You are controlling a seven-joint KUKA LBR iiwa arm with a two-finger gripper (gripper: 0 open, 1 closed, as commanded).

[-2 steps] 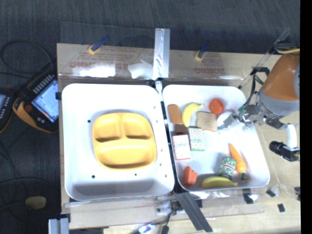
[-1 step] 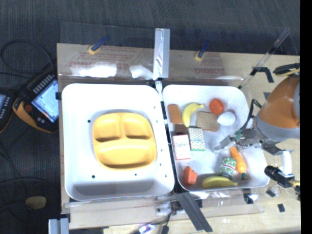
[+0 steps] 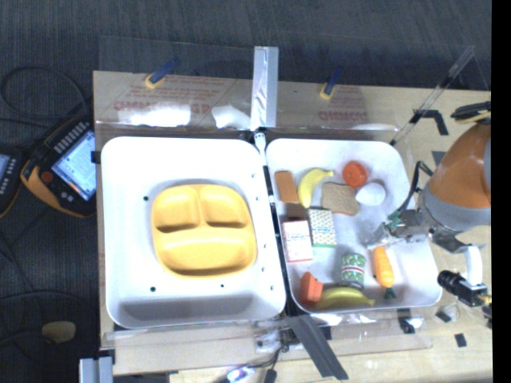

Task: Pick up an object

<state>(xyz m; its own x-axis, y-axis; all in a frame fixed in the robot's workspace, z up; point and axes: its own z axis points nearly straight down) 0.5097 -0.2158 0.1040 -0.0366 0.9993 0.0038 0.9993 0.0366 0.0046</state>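
Right bin point(image 3: 397, 159) crowded with toy food, small bare patch mid-right, left bin's rim margins open around yellow tray point(image 3: 204, 228)

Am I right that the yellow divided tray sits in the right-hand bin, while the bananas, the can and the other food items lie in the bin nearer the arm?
Not quite: the camera view shows the yellow divided tray in the left bin. The rest holds: the bananas, the can and the other food items lie in the right bin, nearer the arm.
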